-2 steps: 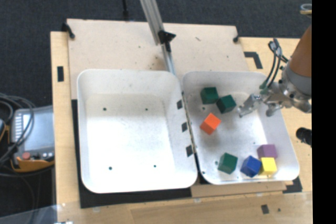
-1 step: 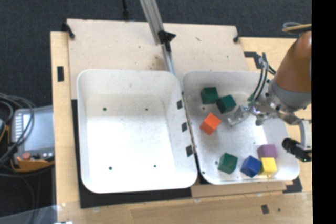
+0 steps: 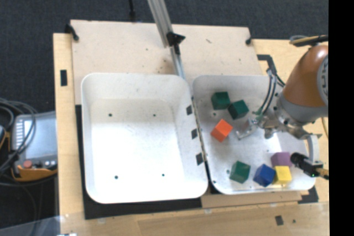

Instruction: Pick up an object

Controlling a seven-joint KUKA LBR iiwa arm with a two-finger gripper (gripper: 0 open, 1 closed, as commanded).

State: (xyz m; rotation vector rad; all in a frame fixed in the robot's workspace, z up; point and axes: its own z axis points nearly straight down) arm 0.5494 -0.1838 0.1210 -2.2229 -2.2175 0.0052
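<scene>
Several blocks lie in the right bin (image 3: 251,84). Two green blocks (image 3: 220,100) (image 3: 238,109) sit near its back, and an orange block (image 3: 222,130) lies at its left middle. Along the front are a third green block (image 3: 240,171), a blue block (image 3: 265,174), a yellow block (image 3: 283,174) and a purple block (image 3: 281,159). My gripper (image 3: 250,125) hangs low over the bin's middle, just right of the orange block and below the second green one. It is open, with nothing between its fingers.
The left bin (image 3: 138,135) lies beside the right one, and a divider with black clips (image 3: 194,132) runs between them. A slanted aluminium pole (image 3: 157,3) rises behind the bins. The grey arm with its orange band (image 3: 307,83) covers the right bin's right edge.
</scene>
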